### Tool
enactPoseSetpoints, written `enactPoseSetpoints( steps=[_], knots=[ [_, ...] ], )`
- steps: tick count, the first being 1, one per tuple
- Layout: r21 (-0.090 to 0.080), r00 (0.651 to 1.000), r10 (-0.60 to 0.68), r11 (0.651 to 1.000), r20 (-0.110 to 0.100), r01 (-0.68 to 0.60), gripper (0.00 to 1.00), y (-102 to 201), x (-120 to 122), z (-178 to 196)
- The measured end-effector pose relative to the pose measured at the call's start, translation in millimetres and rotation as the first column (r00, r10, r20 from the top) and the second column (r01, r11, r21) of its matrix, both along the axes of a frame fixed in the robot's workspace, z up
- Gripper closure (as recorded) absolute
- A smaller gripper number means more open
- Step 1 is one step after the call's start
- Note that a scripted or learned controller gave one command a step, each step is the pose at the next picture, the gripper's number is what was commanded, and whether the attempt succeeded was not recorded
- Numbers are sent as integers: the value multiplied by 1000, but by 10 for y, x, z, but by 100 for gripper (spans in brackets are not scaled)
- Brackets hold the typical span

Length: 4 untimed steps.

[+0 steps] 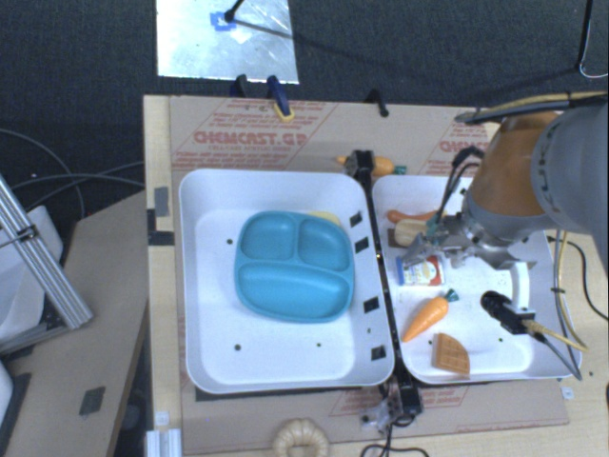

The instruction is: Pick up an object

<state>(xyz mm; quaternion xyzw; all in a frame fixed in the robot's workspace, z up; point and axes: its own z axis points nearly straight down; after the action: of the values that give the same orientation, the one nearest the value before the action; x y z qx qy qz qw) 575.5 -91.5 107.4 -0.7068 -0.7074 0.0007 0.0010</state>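
The right bin (533,355) holds an orange carrot (425,318), a tan waffle wedge (451,355), a small white packet with red and blue print (422,272) and a reddish sausage-like piece on a tan piece (409,222). My gripper (430,246) hangs low over the bin's middle, just above the packet's upper edge and right beside the sausage piece. The wrist hides whatever lies directly under it. Nothing is visibly held.
The left bin (214,350) holds a blue divided plate (295,265) with a pale yellow thing (327,217) peeking out behind it. A yellow item (382,167) lies outside at the top of the divider between the bins. The arm covers the right bin's upper right part.
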Motion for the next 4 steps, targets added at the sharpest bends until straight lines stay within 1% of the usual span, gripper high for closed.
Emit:
enactPoseSetpoints(
  steps=[1, 2, 3, 4],
  knots=[
    [3, 1000, 1, 1000, 5, -1, 0, 9, 24, -197],
    [-7, 1000, -2, 1000, 20, 2, 100, -37, 55, -62],
    [-1, 1000, 3, 1000, 8, -3, 100, -78, 157, 433],
    [-1, 1000, 3, 1000, 7, -3, 100, -67, 74, 1006]
  ],
)
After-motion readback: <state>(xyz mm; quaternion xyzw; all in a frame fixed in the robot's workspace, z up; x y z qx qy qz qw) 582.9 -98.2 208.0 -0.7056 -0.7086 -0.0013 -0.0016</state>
